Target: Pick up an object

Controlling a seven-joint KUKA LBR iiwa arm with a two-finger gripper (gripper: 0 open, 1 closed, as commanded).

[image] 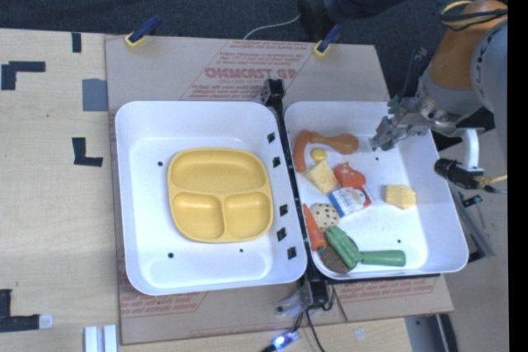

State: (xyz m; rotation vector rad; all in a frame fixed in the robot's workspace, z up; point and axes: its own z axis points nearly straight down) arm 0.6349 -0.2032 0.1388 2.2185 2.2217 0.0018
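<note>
Two bins: side by side on desk (49,202).
Left bin (140,136): yellow tray (220,194).
Right bin (429,202): toy foods, cheese wedge (401,196).
My end effector (383,138): above right bin; grip state I cannot tell.

From my remote station I saw two white bins: the left bin (136,144) held a plain yellow divided plate (220,194), and the right bin (429,202) held mixed colours. There was an orange-brown drumstick (330,143), a pale yellow wedge (401,196), a yellow block (322,177), a red piece (349,176), a white, blue and red packet (350,200), a tan cookie with dark specks (327,215), an orange carrot (315,232) and a green vegetable (381,258). The cardboard sheet (239,70) beneath was tan with red print.
</note>
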